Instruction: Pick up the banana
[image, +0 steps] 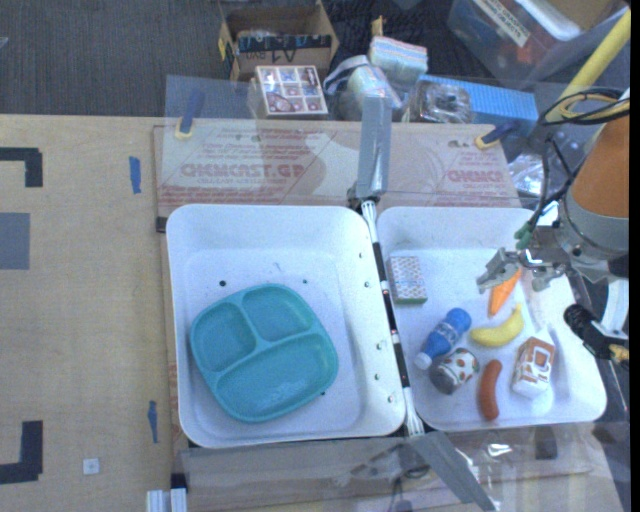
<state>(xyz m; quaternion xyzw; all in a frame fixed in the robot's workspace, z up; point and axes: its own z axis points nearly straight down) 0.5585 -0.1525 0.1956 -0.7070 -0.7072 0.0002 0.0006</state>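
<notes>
We can't tell how the gripper (522, 268) is set; it's small and grey against the white, hanging over the right bin (460, 228) toward its 3 o'clock wall. An orange carrot (504, 290) sits right under it, at its 7 o'clock; whether they touch, we can't say.

The banana (499, 329) lies flat in the right bin, just at 6 o'clock of the carrot, curved, long axis running roughly 8 to 2 o'clock.

Our read on the step: we're in the approach, not yet on the banana.
- Shift toward 7 o'clock and centre over the banana's mid-curve.
- Close across its short axis, not along its length.
- The carrot is the wrong-pick risk; stay off it on the way down.

Clutter around the target:
- blue bottle (442, 337) near at 9 o'clock
- carton (534, 366) just beside at 4 o'clock
- sausage (488, 388) near at 6 o'clock
- small round toy (456, 369) at 7 o'clock

Tight on the 4 o'clock side, so we'd lift straight up.

Room: the bin's 12 o'clock half is mostly bare, apart from a sponge (407, 279). The left bin (260, 235) holds a teal plate (263, 350).
</notes>
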